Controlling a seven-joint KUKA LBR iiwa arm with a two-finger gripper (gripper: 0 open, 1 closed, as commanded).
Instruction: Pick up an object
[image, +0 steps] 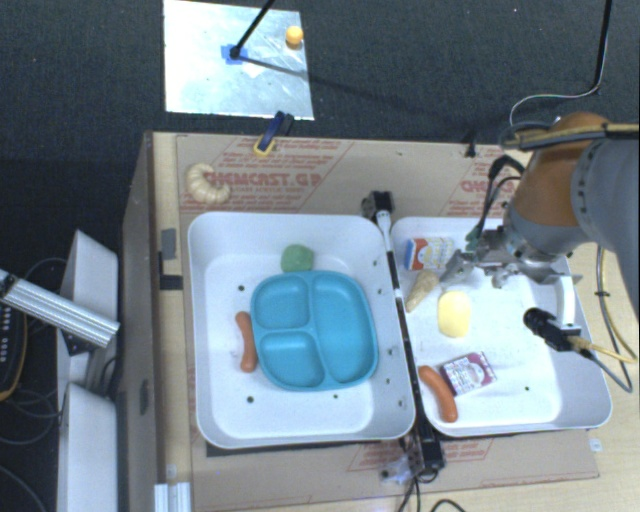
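Observation:
My gripper (468, 262) reaches in from the right, over the back of the right bin (580, 400). It hangs just right of a beige cone-shaped item (422, 288) and a red and white carton (425, 251). A pale yellow lump (455, 313) lies a little in front of the gripper. Nearer the front lie a small dark red box (467, 373) and an orange sausage (438, 392). I see nothing held in the gripper.
The left bin (215, 300) holds a blue divided tray (313, 330), a green ball (297, 258) behind it and an orange sausage (246, 341) to its left. The arm's grey body and orange band (560, 185) stand over the right bin's back right corner. Cables trail at the right.

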